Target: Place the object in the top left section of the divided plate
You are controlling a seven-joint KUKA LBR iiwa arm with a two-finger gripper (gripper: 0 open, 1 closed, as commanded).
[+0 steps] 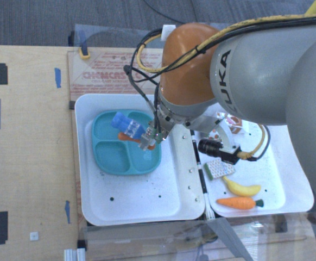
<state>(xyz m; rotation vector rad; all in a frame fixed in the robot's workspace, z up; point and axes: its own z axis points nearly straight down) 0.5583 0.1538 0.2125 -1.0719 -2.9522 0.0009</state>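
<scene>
Blue object (126, 125) just left of end effector (151, 137).

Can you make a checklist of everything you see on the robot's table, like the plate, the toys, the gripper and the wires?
Surface: two white bins side by side on a wooden bench.
Job's things: teal divided plate in the left bin; a blue object lies across its top sections.
Clutter: banana, carrot and a checkered piece in the right bin.
Gripper: gripper low over the plate's right side, beside the blue object; grip unclear.
Cables: yellow and black cables loop around the orange wrist.
Surroundings: cardboard sheet behind the bins, blue tape on the bench, grey floor.
</scene>
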